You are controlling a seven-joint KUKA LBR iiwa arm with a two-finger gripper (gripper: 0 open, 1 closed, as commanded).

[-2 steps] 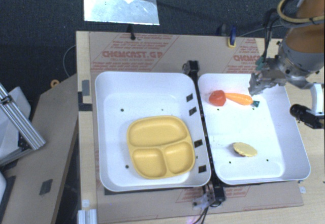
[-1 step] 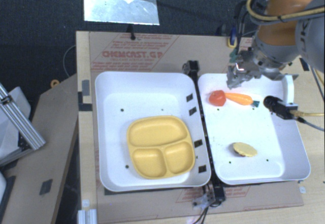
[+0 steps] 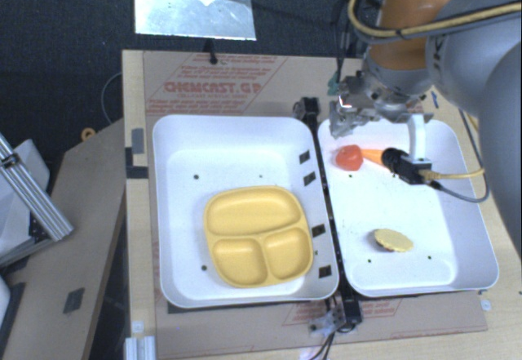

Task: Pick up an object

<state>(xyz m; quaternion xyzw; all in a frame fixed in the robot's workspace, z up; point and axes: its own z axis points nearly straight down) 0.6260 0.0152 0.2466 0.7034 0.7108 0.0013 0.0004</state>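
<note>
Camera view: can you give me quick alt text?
The gripper hangs over the right bin's far left corner, near an orange carrot-like piece; a tan cookie-like disc lies nearer. The left bin holds a yellow divided plate.

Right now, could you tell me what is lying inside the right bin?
The right bin holds a red-orange carrot-like toy near its back and a flat yellow cookie nearer the front. The arm covers the back edge, so anything beneath it is hidden.

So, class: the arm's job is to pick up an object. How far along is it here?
Done: the hand is over the right bin, near the carrot. In hand: nothing visibly gripped. Left: grasping and lifting; the carrot and the tan disc lie on the bin floor.
</note>
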